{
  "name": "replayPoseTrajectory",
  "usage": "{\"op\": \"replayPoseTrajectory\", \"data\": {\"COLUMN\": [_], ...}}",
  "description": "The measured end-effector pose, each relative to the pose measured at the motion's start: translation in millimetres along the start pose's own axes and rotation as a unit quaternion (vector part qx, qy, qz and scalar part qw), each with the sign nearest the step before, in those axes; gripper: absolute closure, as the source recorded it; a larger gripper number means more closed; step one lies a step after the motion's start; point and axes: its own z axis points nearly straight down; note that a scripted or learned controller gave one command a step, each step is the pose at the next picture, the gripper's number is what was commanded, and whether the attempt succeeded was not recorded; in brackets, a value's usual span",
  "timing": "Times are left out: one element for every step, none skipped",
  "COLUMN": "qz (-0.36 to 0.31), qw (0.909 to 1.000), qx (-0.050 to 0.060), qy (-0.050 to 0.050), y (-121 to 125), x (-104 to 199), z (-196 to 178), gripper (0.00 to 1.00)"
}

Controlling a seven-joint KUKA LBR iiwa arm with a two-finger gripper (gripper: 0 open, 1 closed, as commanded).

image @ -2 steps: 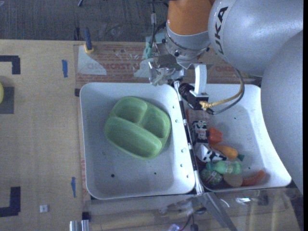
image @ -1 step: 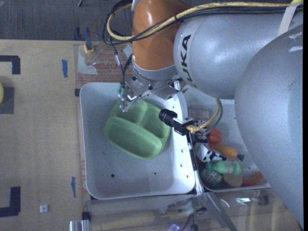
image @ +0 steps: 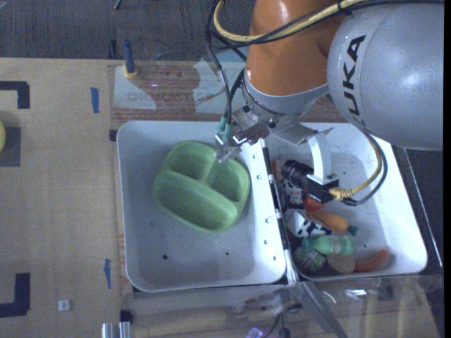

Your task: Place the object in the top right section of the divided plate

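A green divided plate (image: 190, 164) lies tilted in the left white bin (image: 141, 217), with two smaller sections at its upper side and one long section below. My gripper (image: 225, 151) hangs over the plate's upper right rim, at the edge of the right-hand small section. The big grey and orange wrist above hides most of it. No object shows clearly at its tip. The plate's sections look bare.
The right bin (image: 398, 213) holds several items at its lower end: an orange carrot-like piece (image: 330, 221), a green round item (image: 325, 245), another orange piece (image: 372, 259) and a black-and-white item (image: 303, 225). The ridge between the bins (image: 271, 210) runs just right of the plate.
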Motion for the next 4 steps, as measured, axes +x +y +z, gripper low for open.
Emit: {"op": "replayPoseTrajectory", "data": {"qz": [-0.136, -0.082, -0.108, -0.179], "qw": [0.9907, 0.9966, 0.9942, 0.9838], "qx": [-0.002, 0.001, 0.0, 0.0], "qy": [-0.001, 0.001, 0.0, 0.001], "y": [22.8, -36.7, -57.4, -17.5], "x": [-15.1, -84.9, 1.3, 71.8], "z": [11.6, 34.4, 47.7, 74.0], "gripper": [1.0, 1.0, 1.0, 1.0]}}
